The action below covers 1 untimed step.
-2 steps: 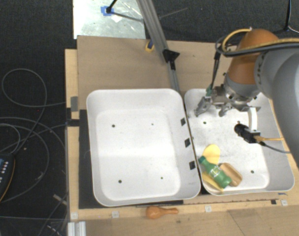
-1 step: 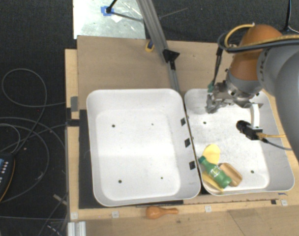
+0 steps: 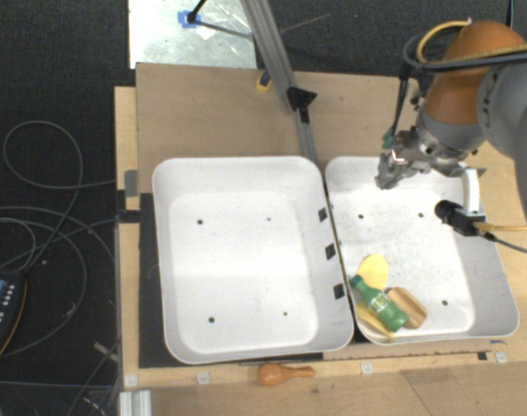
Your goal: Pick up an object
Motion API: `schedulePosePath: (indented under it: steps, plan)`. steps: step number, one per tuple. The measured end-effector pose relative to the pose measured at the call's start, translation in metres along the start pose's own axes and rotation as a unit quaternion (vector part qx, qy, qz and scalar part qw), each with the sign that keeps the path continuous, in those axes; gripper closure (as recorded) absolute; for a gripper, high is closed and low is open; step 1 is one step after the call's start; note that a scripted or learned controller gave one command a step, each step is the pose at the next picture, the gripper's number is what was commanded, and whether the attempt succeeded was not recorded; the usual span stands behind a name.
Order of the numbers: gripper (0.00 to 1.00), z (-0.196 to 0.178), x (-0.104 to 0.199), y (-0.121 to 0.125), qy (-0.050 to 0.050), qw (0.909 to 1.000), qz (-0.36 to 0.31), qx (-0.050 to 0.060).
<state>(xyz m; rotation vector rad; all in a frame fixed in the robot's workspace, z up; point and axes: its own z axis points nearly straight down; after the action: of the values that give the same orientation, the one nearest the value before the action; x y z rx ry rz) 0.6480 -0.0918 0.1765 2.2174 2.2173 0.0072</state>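
Tool point(image 3: 390, 177) hovers over the upper part of the right bin point(image 3: 471, 319), upper right of frame; whether it's wide or narrow, I cannot tell. Green bottle point(image 3: 379, 302) lies at that bin's lower left beside a yellow piece point(image 3: 374, 269).

Two bins sit side by side mid-frame. In the right bin point(image 3: 484, 276), a bottle point(image 3: 379, 302) lies at its lower edge; the tool point(image 3: 388, 177) hangs over its upper part.

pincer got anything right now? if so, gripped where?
Nothing shows in the pincer: it hangs over the far end of the right bin, apart from the green bottle and yellow piece lying at the near end.
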Motion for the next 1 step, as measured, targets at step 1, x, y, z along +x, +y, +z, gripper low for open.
schedulePosePath:
  steps: [1]
  plan:
    - [1.0, -0.0485, 0.0084, 0.0029, 0.0, 1.0, -0.003, 0.0]
